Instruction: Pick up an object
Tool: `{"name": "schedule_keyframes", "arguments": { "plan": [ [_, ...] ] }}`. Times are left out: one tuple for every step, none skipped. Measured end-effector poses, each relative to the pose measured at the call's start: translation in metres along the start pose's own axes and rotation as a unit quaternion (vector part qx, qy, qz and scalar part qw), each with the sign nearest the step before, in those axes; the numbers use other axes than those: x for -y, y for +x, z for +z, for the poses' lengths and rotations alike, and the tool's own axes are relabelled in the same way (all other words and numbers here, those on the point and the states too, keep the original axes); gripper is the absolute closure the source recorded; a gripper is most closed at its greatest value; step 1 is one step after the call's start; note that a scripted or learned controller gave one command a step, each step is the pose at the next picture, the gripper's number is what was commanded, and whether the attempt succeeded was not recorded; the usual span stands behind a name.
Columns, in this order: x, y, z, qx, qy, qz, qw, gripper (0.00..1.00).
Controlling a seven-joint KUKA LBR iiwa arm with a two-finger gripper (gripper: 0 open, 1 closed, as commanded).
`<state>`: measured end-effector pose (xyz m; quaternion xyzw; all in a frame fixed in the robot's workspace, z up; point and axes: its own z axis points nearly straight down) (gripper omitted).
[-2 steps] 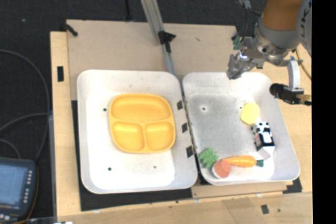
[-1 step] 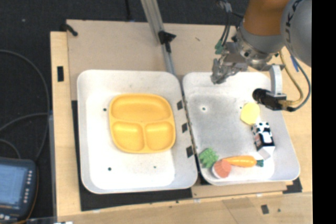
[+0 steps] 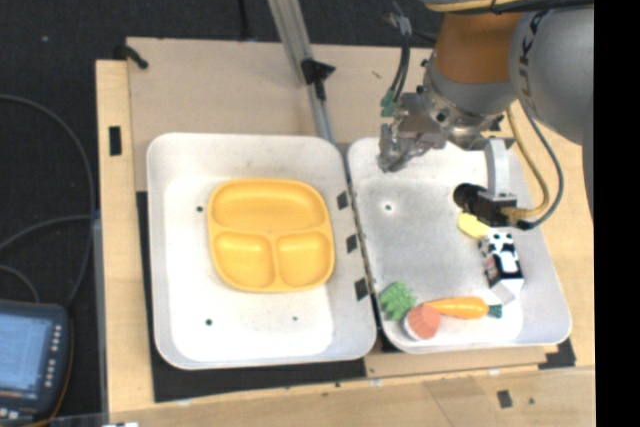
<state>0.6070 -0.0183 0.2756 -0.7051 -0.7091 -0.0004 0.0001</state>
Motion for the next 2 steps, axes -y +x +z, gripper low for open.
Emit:
{"name": "schedule_keyframes", "arguments": {
  "plan": [
    [0.016,0.051,0.003,0.000,0.000,-0.001,1.0000,1.00],
    [0.024,0.101,0.022,0.000,0.001,0.000,1.0000,1.00]
  ]
}}
